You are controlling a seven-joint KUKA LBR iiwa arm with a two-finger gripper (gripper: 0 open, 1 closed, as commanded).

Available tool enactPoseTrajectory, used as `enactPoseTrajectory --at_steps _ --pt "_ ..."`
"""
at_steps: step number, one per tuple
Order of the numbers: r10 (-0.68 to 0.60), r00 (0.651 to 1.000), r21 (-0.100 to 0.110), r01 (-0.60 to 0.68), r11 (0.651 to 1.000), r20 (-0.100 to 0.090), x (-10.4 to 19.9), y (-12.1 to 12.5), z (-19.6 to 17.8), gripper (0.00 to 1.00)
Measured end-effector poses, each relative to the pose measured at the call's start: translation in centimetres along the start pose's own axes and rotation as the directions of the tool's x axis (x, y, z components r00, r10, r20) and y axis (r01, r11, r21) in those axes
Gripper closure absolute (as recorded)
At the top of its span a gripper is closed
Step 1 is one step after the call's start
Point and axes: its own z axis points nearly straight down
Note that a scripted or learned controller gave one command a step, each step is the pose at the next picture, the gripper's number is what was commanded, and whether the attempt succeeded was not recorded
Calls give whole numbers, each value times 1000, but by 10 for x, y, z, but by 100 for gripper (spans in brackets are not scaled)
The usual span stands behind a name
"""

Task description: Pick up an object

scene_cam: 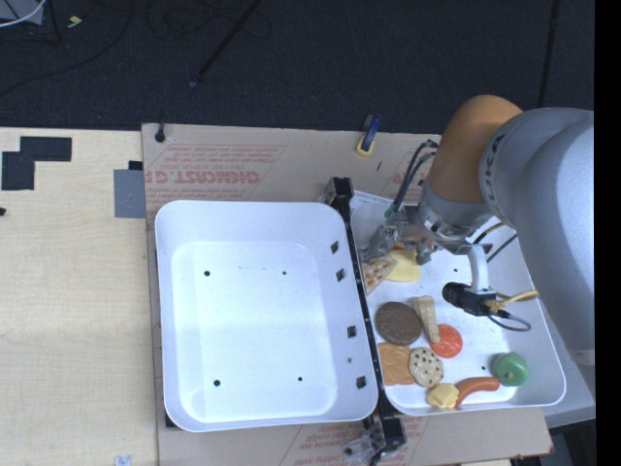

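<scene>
Camera view: end effector low in right bin, upper left corner, over yellow piece; finger state cannot tell. Toy food clustered below: brown disc, speckled cookie, red tomato, green ball, sausage. Left bin beside it on desk.

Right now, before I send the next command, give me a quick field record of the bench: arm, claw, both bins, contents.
arm: reaches over right bin from the right
claw: low at that bin's far end, over yellow piece
right bin items: brown disc, spotted cookie, red piece, green ball, sausage
left bin: white, beside the right one
</scene>
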Motion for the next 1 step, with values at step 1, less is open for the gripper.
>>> enactPoseTrajectory --at_steps 1 --pt "-2 1000 -5 2 1000 0 0 1 -18 100"
